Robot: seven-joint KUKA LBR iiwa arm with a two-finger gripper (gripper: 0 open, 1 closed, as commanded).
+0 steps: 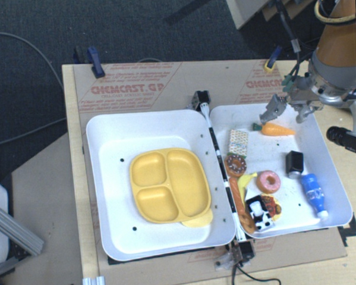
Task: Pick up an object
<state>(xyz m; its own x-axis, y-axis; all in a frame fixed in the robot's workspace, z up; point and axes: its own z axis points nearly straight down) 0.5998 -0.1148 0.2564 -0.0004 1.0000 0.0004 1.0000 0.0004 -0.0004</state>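
Camera view shows the gripper (pixel 290 108) hovering over the far part of the right bin (pixel 338 187), its two fingers spread apart with nothing between them, poised just above and around the toy carrot (pixel 277 129). The carrot lies on the bin floor near the 12 o'clock rim, long axis running from 9 to 3 o'clock, green end toward 9. That looks like the object being gone for, and the pickup has not happened yet. To do it well, the fingers should straddle the carrot across its narrow width near the thicker middle, come down until the tips are close to the floor, then close squarely; a grip near the tapered tip would likely squirt it out. The right bin is crowded: a patterned card or packet (pixel 238 142) at about 10 o'clock, a chocolate doughnut (pixel 234 164) below it, a pink doughnut (pixel 267 181) near centre, a black block (pixel 294 162) toward 3 o'clock, a blue bottle (pixel 314 192) at 4 o'clock, and a black-and-white toy (pixel 259 212) at 7 o'clock among pieces I cannot identify. The left bin (pixel 107 148) holds a yellow divided plate (pixel 168 184) at its centre.
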